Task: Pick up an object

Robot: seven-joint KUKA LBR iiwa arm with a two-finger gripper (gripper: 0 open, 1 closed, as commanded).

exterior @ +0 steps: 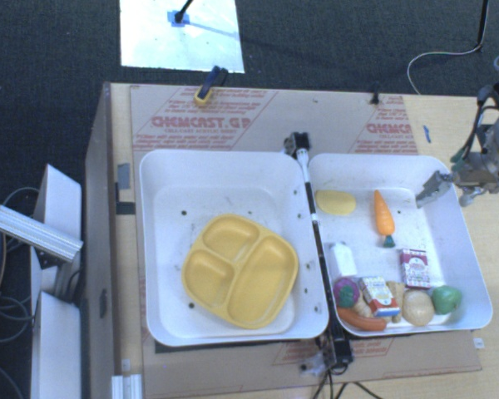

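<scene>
The right bin (461, 223) holds small toy foods. An orange carrot (384, 214) lies upright in its middle, with a flat yellow piece (336, 202) to its left. A white block (343, 258) lies near the bin's left wall. Along the near edge sit a purple item (346, 291), a small carton (379, 296), a sausage (363, 321), a tan potato (417, 307), a green ball (446, 298) and a red-and-white packet (414, 268). My gripper (443, 186) hangs over the bin's far right edge, above and right of the carrot, with nothing seen between its fingers.
The left bin (162, 223) holds a yellow divided plate (240, 268). A black bar (309, 214) runs between the bins. Cardboard (258, 115) lies under both bins, with a yellow-handled tool (208, 86) at its far edge.
</scene>
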